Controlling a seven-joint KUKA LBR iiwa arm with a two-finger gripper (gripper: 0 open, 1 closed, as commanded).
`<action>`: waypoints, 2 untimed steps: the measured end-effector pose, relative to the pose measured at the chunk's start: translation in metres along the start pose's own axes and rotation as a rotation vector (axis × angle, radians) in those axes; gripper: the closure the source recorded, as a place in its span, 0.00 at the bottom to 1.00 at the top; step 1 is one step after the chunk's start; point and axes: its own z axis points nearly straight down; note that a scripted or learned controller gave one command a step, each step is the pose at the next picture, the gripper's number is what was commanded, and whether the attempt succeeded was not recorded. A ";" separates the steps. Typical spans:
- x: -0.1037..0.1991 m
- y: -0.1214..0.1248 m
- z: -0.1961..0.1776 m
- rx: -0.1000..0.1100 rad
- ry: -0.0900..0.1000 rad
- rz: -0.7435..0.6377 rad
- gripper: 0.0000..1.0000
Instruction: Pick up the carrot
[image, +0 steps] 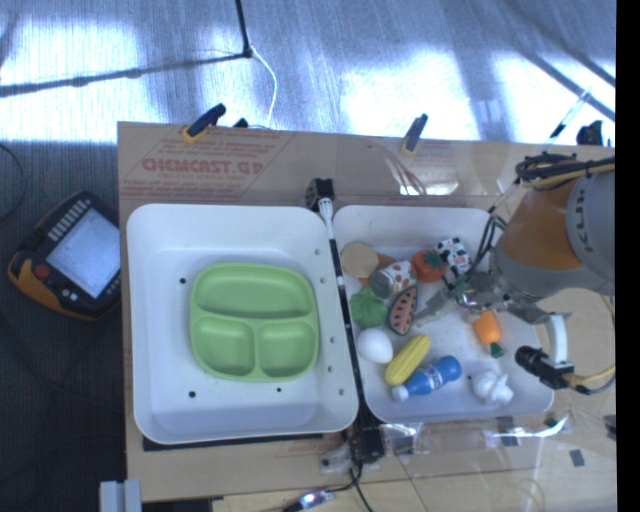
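The carrot (487, 329) lies in the right bin (520, 405), toward its right side, just beside the tool (468, 296). Whether the tool is open, I cannot tell. This looks like the approach step; next, centre over the carrot and descend.

Two white bins (160, 400) are sitting side by side. A pale green tray (255, 320) is showing in the left one; an orange carrot (487, 329), yellow corn (407, 359) and a blue bottle (432, 375) are showing in the right.
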 end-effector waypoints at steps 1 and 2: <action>-0.021 -0.012 -0.001 -0.023 0.026 -0.080 0.00; -0.028 -0.012 -0.011 -0.029 0.002 -0.078 1.00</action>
